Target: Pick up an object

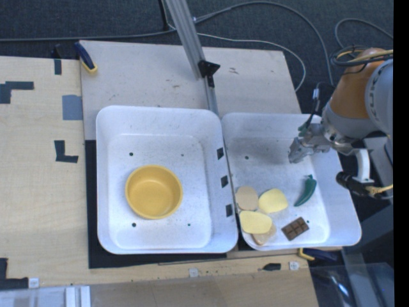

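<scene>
My grey metal pincer (300,151) hangs over the right shallow white plastic bin (255,139); whether it is parted or closed I cannot tell, and I see nothing in it. Below it lie a curved glossy green pepper (306,191), two smooth pale yellow pieces (273,201), a flat brown ridged square (295,228) and a round tan disc (246,198). A round yellow plastic bowl (153,191) sits in the left speckled white bin (115,133).

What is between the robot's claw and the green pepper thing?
Nothing. In the camera view, only bare white bin floor lies between the gripper and the green pepper just below it.
</scene>
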You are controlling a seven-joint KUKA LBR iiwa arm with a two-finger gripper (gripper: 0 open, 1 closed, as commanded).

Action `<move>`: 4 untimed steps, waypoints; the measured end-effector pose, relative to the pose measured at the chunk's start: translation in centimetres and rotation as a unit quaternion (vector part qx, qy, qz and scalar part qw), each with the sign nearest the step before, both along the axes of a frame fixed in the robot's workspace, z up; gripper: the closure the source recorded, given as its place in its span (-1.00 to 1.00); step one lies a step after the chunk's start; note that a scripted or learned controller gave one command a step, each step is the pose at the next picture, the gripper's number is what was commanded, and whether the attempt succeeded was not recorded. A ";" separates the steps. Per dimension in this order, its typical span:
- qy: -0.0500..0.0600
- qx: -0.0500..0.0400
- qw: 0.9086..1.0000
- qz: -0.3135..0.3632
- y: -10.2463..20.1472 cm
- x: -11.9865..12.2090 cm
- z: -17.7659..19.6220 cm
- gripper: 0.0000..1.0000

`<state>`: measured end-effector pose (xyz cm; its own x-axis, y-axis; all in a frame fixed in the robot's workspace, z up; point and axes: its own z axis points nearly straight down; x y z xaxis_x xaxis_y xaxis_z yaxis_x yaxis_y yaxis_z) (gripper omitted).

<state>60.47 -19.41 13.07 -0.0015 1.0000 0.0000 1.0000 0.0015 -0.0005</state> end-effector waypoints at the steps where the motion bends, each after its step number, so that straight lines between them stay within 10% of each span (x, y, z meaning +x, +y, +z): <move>1: -0.003 -0.001 1.000 0.000 0.6 0.0 6.1 1.00; 3: -0.002 0.000 1.000 0.000 1.4 0.7 16.2 1.00; 4: 0.000 0.000 1.000 0.001 6.0 0.4 14.9 1.00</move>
<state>60.86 -13.39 27.98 -0.0034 1.0000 0.0007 1.0000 0.0034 -0.0005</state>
